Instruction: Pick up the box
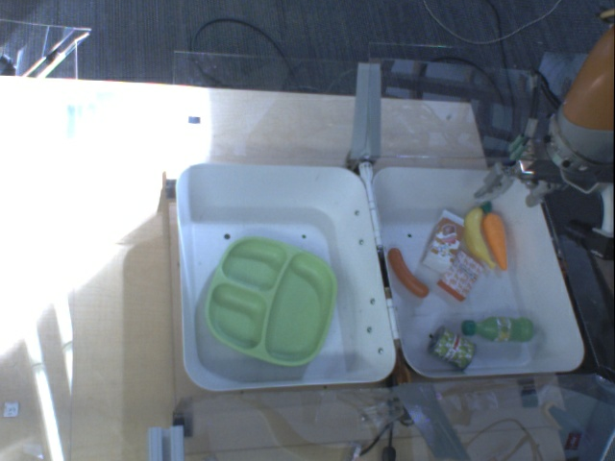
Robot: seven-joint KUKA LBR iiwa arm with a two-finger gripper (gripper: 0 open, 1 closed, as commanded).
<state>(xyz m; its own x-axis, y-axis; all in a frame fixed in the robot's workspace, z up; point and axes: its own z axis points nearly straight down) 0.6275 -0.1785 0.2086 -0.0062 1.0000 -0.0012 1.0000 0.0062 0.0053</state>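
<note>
The box [452, 257], a flat red and white carton, lay tilted in the middle of the right bin [562, 353], untouched. Just right of it, touching its far corner, a banana [475, 234] and a carrot [495, 240] lay side by side. A sausage [407, 273] lay to its left, with a can [453, 348] and a green bottle [499, 329] nearer. The arm [588, 113] reached in from the far right, its gripper [506, 176] hovering over the bin's far edge above the banana; whether it was apart or together could not be told. The left bin [192, 209] held a green divided plate [271, 301].
</note>
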